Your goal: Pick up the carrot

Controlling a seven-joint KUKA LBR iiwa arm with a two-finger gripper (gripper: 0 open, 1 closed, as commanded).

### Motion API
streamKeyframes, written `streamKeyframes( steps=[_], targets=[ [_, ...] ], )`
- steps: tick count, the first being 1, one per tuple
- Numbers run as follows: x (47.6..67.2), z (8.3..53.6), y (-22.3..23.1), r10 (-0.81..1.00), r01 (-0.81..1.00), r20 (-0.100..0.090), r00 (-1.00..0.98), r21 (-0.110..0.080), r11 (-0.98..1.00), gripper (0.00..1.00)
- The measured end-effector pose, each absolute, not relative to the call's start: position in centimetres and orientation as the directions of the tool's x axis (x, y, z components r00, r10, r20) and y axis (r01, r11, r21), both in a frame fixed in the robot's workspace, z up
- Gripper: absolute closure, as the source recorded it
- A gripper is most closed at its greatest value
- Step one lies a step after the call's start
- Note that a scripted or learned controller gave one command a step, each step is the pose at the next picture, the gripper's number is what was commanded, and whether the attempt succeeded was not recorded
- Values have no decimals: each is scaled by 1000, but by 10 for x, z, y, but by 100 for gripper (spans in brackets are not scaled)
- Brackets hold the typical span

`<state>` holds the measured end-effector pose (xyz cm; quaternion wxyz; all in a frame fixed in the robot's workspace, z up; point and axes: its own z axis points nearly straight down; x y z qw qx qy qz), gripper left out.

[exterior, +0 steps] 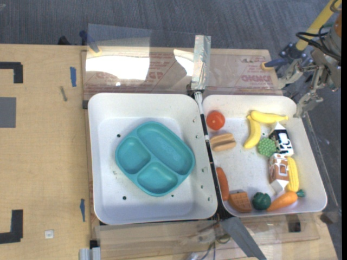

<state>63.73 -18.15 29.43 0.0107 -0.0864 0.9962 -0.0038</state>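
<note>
- Carrot lies at right bin's near-right corner, touching a green veg on its left.
- Corn and carton just behind carrot.
- Banana farther back.
- Gripper w/ arm beyond bin's far-right corner, well apart from carrot; grip state: can't tell.

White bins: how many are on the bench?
2: the left bin holds a teal plate; the right bin holds toy food, the carrot included.

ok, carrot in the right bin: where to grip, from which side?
Probably mid-body, from above, fingers across its width. The carrot lies flat near the right bin's front rim, thick end by the green vegetable, corn just behind. Its narrow end looks freest.
</note>
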Motion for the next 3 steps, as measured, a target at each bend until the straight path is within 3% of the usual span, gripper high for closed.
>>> streamKeyframes(
  steps=[1, 2, 3],
  targets=[
    [655, 204, -201, -844, -844, -3, -536, 2, 536, 0],
    [609, 107, -164, -955, -955, -4, -296, -10, 296, 0],
    [669, 361, -177, -971, -971, -3, -238, -22, 238, 0]
  ],
)
